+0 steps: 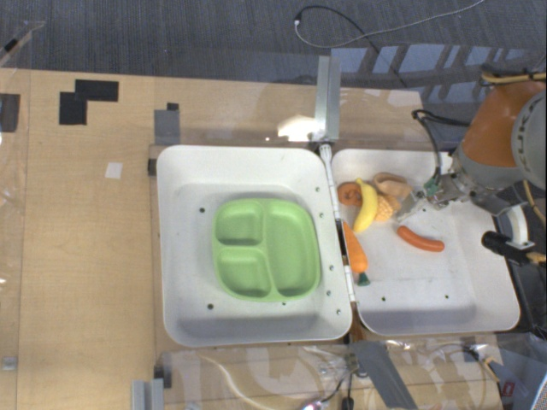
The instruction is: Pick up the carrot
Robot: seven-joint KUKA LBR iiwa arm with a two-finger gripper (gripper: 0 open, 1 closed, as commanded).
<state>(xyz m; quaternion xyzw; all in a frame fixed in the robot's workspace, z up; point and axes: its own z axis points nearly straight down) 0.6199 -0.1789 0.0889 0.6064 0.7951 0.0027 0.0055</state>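
Camera view: I see the carrot (355,253) along the right bin's (444,310) left wall, long axis running top-to-bottom, green end lowest. My gripper (416,203) hangs up-right of it, beside the banana (367,206); fingers apart, nothing between them.

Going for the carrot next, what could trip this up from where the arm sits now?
1. The orange carrot with a green tip lies tight against the left wall of the right white bin, so a finger may strike the wall.
2. The gripper sits nearer the yellow banana and the red-orange sausage; it may grab the similar-coloured sausage.
3. A sweep across could knock the banana onto the carrot.
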